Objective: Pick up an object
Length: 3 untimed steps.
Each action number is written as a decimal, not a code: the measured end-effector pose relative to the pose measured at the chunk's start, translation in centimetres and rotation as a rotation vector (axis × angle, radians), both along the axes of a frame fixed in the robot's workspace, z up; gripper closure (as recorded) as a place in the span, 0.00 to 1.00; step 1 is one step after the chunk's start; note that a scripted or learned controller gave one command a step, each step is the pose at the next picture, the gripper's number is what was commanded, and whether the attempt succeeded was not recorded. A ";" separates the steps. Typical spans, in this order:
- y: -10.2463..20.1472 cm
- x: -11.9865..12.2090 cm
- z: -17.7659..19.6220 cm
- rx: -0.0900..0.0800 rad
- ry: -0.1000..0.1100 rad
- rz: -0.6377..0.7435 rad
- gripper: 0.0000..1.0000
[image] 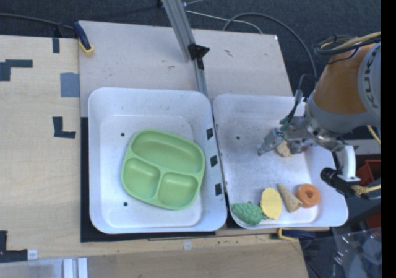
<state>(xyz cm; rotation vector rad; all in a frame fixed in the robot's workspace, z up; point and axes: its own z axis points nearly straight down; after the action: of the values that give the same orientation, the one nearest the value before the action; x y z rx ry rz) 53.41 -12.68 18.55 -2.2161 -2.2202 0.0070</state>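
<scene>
**binwatcher:** So the arm (346, 85) comes in from the right and sits low over the right bin (247, 116). The gripper (276, 143) is down near the middle of that bin, and there's a small tan, roundish lump (284, 149) right at its tip. It looks pale beige, a bit like a piece of bread or a potato, and it's partly hidden under the metal.

**tray_guy:** Is it actually holding it?

**binwatcher:** Can't tell. The lump is touching or just under the fingers, but I can't make out whether they're spread or closed around it, so I won't call it a grab.

**tray_guy:** What else is in there?

**binwatcher:** Along the near edge of the right bin there's a row of toy food: a bumpy green piece (247, 212) at the corner, a yellow oval piece (270, 202) just beside it, a tan cone (288, 197) leaning next to that, and an orange ring like a donut (307, 195). All of them are well apart from the gripper. The left bin (105, 147) has a light green divided plate (163, 169) with three compartments, lying flat.
</scene>
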 end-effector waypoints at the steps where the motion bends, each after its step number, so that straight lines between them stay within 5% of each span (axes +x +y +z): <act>1: -0.1 -0.3 -4.4 0.001 0.001 -0.001 0.00; 2: -0.1 -0.4 -9.6 -0.001 -0.005 -0.001 0.00; 3: 0.0 -0.4 -8.5 0.001 -0.003 0.001 1.00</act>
<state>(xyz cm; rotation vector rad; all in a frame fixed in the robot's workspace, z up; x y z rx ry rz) 53.05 -12.67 10.07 -2.2161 -2.2220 0.0026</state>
